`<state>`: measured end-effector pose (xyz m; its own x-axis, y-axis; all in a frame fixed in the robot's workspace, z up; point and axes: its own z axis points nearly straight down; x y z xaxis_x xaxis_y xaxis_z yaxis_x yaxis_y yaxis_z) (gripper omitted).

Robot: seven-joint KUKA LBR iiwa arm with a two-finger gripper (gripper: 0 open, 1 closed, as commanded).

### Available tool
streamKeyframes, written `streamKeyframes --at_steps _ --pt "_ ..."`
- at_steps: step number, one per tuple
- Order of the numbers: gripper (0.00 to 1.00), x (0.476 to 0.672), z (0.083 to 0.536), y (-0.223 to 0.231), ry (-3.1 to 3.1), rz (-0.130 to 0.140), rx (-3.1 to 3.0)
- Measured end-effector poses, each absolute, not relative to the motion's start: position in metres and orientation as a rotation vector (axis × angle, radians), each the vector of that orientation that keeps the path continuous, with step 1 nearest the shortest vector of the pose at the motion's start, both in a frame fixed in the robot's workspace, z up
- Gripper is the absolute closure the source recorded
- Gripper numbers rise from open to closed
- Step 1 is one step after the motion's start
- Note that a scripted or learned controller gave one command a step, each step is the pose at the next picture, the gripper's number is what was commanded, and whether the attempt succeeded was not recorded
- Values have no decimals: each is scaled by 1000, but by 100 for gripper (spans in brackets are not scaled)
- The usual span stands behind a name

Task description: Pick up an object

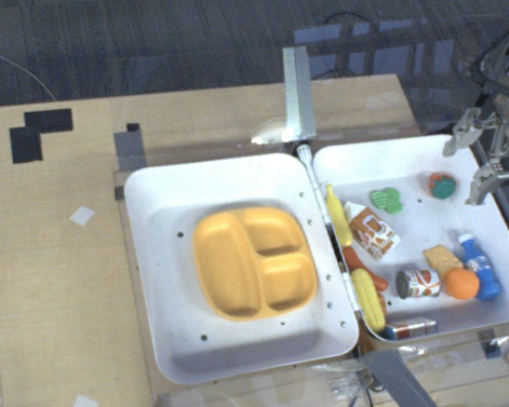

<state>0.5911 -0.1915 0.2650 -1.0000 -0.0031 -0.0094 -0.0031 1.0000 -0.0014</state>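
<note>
My gripper [474,162] hangs over the right bin's [399,161] far right edge, its two fingers spread apart with nothing between them. Just left of it lies a red and green ball [442,185]. Further into the bin are a green piece [385,199], a snack packet [371,233], a banana [334,215] and a corn cob [368,293]. Along the bin's front sit a can [419,283], a tan block [441,259], an orange [461,284] and a blue bottle [479,265].
The left bin [163,258] holds a yellow divided plate [253,262]. A metal post [298,93] stands behind the seam between the bins. A small tube [411,327] lies at the right bin's front rim. Wooden bench surface [61,300] extends to the left.
</note>
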Motion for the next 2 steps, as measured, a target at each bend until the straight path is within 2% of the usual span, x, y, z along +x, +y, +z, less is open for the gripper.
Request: streamKeyframes --at_steps 1,2 --pt "0 564 301 -148 3125 -1 162" --pt "0 599 180 -134 3088 2 563"
